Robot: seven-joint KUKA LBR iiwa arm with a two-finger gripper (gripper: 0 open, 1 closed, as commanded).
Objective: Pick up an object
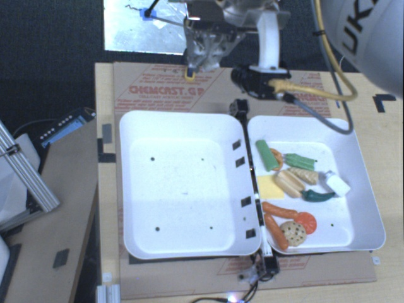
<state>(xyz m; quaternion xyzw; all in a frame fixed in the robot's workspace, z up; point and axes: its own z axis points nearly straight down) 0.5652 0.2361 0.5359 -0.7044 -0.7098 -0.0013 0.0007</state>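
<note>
The gripper [201,59] hangs above the cardboard sheet [165,88] on the table behind the left white plastic bin [136,128]; whether it is clenched I cannot tell. What look like toy foods, among them a round speckled cookie [293,233] and a green pepper [317,196], lie in the right white bin [366,194], well apart from it.

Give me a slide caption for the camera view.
End effector poised beyond two bins; toy food fills the right bin.
</note>
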